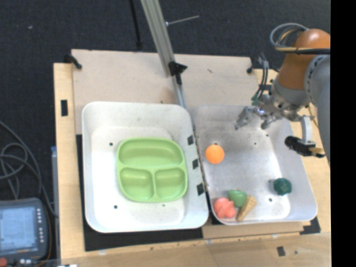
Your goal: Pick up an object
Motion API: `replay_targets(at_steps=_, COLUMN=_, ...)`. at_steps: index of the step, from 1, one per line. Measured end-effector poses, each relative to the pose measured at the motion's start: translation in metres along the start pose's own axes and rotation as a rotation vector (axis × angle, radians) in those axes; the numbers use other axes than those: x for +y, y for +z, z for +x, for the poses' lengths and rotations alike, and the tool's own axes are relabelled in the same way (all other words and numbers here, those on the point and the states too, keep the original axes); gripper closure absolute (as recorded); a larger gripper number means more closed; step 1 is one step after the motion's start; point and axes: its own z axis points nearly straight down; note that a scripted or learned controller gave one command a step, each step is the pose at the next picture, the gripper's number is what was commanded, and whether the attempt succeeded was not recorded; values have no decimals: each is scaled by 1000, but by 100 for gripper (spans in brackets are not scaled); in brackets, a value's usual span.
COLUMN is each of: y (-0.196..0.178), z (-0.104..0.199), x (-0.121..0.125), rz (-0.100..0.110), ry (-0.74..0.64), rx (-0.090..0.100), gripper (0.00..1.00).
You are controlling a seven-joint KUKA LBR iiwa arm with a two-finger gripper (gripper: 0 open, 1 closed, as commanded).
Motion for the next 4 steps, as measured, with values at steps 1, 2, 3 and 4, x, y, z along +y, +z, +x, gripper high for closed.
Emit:
replay_targets(at_steps=1, y=-9, z=-1, x=0, rz=1, ry=-2, rx=-2, gripper=100)
replay_targets(at_steps=2, y=-56, z=2, x=-4, rz=-1, ry=-1, rx=1, gripper=100)
replay_targets(at_steps=3, y=-85, z=1, x=-3, rz=0, ry=-2, rx=1, gripper=100)
replay_targets(at_steps=4, y=-99, z=59, x=-7, rz=4, ry=-3, rx=5, gripper=100)
